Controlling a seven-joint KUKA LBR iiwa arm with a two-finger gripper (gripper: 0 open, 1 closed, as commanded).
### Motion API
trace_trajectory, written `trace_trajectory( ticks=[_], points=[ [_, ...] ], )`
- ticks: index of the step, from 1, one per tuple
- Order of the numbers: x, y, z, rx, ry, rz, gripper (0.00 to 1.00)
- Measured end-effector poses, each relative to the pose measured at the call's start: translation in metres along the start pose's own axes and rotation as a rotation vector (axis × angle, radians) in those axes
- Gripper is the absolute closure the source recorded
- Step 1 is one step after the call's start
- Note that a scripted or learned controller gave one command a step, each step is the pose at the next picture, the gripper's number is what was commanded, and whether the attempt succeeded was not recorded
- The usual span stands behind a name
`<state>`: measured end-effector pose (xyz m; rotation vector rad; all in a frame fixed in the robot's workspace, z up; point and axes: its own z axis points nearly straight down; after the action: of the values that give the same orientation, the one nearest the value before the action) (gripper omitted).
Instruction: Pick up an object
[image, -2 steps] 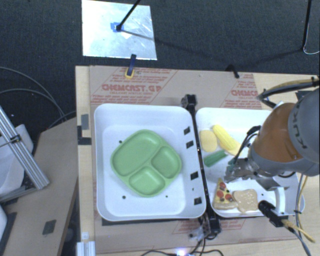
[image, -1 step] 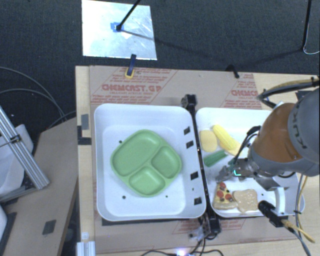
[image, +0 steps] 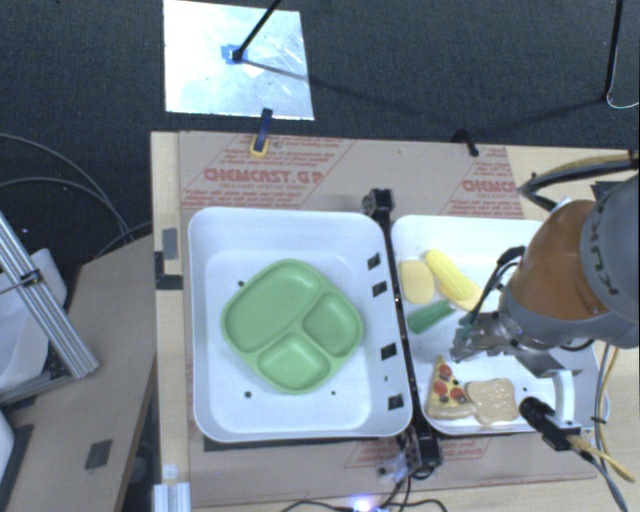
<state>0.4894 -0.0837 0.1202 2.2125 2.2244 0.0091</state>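
Several toys sit round the pincer (image: 470, 338) in the right bin (image: 500, 228) — pizza (image: 446, 388) and toast (image: 493, 399) just below, green piece (image: 430, 316) and corn (image: 451, 277) just above-left — so it looks mid-reach, can't tell its grip, next it needs to drop onto one.

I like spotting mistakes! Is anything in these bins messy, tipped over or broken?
Nothing stands out. The green three-part plate lies flat in the left white bin, turned at a slant. In the right white bin, the yellow toy corn cob, pizza slice and toast-like piece lie inside it, unbroken.
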Motion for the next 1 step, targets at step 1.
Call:
trace_trajectory(
  ticks=[1],
  points=[
    [0.0001,0.0011,-0.0102,-0.002,0.001,-0.002,1.0]
  ],
)
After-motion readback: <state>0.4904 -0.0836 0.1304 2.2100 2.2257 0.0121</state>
